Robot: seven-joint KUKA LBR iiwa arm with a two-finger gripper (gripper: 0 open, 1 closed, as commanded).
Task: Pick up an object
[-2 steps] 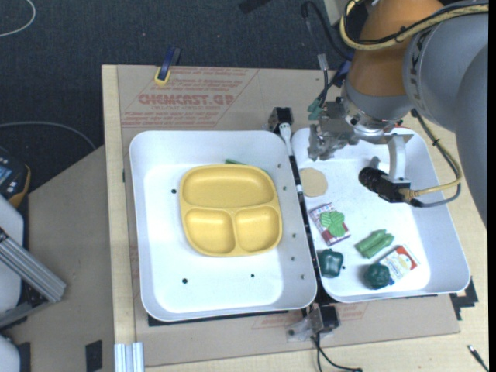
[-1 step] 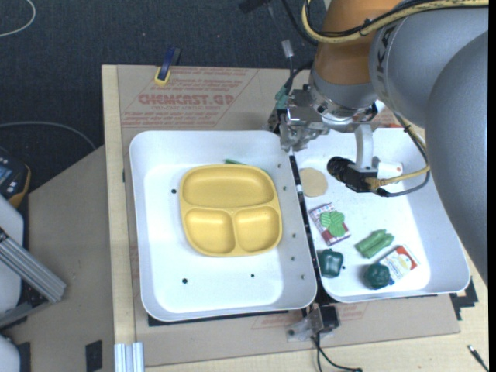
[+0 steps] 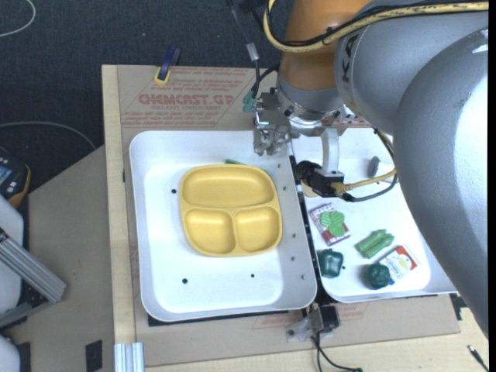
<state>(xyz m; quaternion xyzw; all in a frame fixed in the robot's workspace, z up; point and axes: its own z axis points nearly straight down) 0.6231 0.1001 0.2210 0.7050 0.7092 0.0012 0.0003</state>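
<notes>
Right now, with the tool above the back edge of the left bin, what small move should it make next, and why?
Probably move the tool toward the yellow divided plate, the big item in the left bin, before descending. The tool hangs over the bin's back edge, just beyond the plate's far rim, with nothing seen between its tips. Whether they are open is unclear.

Reaches in from the right as 1 thick grey arm (image 3: 434, 91), crossing the upper right of the view. Bends down at the orange band (image 3: 322, 22) above the wrist. Ends in a gripper (image 3: 267, 142) pointing downward, its 2 fingers too small to read.
</notes>
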